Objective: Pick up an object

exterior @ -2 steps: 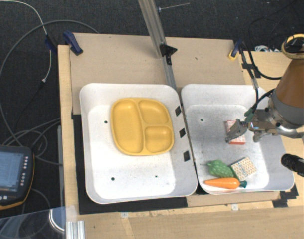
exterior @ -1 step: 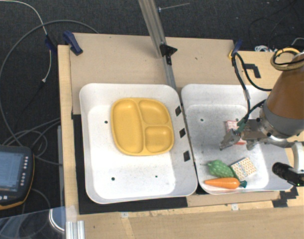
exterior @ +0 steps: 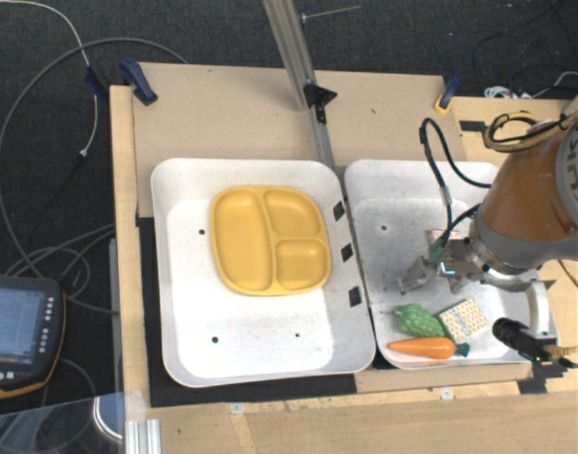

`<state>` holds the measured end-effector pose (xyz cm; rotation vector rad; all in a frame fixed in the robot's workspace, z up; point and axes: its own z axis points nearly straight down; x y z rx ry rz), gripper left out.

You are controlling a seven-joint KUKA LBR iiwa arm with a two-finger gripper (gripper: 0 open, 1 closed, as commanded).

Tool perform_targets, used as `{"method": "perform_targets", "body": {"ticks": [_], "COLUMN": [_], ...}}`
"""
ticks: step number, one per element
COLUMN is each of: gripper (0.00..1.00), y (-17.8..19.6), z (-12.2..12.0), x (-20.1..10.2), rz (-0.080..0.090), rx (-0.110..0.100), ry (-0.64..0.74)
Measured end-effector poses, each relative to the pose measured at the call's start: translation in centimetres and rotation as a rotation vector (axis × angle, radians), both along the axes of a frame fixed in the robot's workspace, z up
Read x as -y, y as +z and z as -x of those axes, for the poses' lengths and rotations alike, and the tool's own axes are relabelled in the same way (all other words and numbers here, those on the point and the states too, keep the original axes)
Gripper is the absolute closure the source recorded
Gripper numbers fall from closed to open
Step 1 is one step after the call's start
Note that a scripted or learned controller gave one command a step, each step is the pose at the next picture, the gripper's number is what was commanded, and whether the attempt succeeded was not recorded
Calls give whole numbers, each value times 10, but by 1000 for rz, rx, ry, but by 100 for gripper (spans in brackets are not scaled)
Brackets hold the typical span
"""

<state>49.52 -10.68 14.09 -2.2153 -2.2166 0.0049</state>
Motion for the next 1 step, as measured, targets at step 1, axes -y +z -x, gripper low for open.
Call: {"method": "perform_targets", "body": {"ticks": [1], "gripper": [100], "y": [14], "z": [-2], "x": [0], "rz": [2], "rx": [9], "ry": [0]}}
